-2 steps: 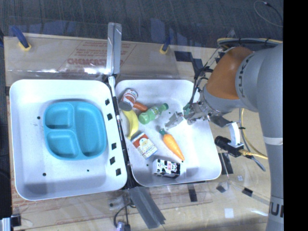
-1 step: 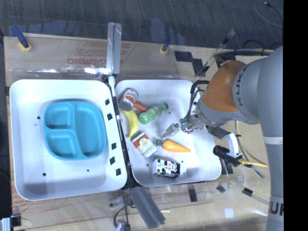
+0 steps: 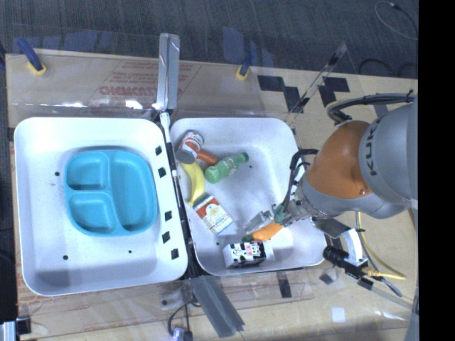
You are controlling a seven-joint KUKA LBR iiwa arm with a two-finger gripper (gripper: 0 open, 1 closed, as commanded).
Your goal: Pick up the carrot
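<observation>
The carrot (image 3: 267, 231) is a short orange piece lying near the front right of the right bin (image 3: 234, 132). My gripper (image 3: 276, 219) is low in that bin, directly over the carrot's upper right end and touching or nearly touching it. The grey arm with its orange band (image 3: 341, 170) reaches in over the bin's right rim and hides that side of the bin floor. I cannot make out whether the carrot is gripped.
The right bin also holds a red-capped bottle (image 3: 192, 146), a green bottle (image 3: 227, 167), a banana (image 3: 193, 181), an orange-and-white carton (image 3: 213, 215) and a black-and-white carton (image 3: 247, 253) just in front of the carrot. A blue divided tray (image 3: 110, 190) lies in the left bin (image 3: 35, 261).
</observation>
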